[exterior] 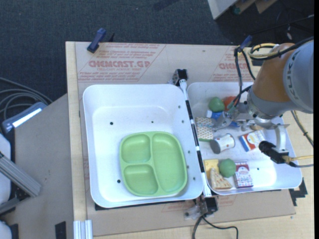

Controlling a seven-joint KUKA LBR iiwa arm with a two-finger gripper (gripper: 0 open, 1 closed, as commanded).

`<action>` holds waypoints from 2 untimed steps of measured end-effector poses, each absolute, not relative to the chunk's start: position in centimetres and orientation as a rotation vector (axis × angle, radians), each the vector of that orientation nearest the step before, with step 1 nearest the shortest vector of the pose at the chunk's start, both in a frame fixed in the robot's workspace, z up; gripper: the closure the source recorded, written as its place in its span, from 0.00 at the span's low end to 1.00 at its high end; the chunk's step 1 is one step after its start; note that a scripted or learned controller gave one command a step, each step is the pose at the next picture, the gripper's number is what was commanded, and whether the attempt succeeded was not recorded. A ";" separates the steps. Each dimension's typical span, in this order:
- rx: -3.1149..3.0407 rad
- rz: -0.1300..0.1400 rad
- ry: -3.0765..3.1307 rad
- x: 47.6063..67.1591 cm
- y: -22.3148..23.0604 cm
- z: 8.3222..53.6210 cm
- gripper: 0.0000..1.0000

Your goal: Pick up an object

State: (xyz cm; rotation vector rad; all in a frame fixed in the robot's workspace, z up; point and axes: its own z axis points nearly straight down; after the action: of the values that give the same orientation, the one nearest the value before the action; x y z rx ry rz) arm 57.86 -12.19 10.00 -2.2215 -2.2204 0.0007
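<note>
left bin [99, 108]: green tray [152, 163] | right bin [279, 180]: two green balls [216, 104], cup [223, 143], small packs | gripper [239, 119]: grip can't be told

Arm [299, 68]: rounded grey casing | orange band [269, 81] above wrist | black and yellow cables along it | metallic gripper [238, 121] parts

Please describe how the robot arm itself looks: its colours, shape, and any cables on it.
The arm is thick and rounded, grey, with a broad orange band above the wrist. Black cables run along it near the band. The end effector is a metallic grey assembly, with a black part sticking out on one side.
</note>
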 end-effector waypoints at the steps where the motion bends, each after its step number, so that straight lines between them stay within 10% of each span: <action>1: -2.219 0.005 -2.218 63.2 -10.3 8.7 0.00; 2: -2.219 0.005 -2.220 63.2 -10.3 9.7 1.00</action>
State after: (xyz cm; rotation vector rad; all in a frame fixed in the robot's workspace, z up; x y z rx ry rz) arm 63.20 -10.29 9.70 -2.2190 -2.2197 0.0055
